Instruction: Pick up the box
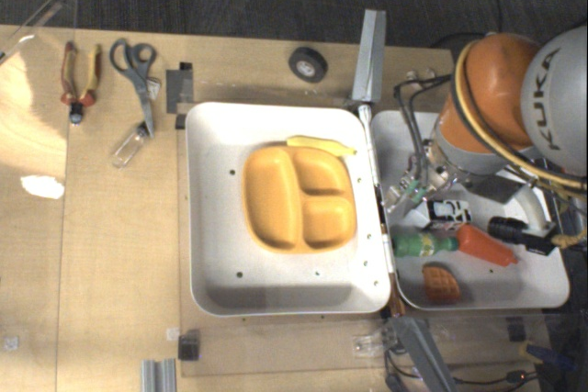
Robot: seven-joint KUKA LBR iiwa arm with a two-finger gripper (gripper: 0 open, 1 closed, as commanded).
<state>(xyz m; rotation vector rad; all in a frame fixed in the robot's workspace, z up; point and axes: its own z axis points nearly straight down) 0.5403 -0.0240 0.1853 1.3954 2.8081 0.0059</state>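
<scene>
One small white box (449,212), dark-printed face

Tray (299,197) in left bin (216,280); carrot (485,245) & bottle (424,244) in right bin (551,294); scissors (138,83) on tabletop (92,271), far left.

Arm (551,96): grey KUKA iiwa, enters from the right edge, bulks large in the upper right of the camera view.
Orange band (491,92): wraps the arm above the wrist, facing left; yellow and black cables loop across it.
Wrist (459,156): grey, points down and to the left, below the orange band.
Cables (418,119): thin black leads arc from the wrist's left side down toward the tool end.
Gripper (411,191): small metallic tip at the arm's lower-left end, low over the right bin; too small to read closely.
</scene>
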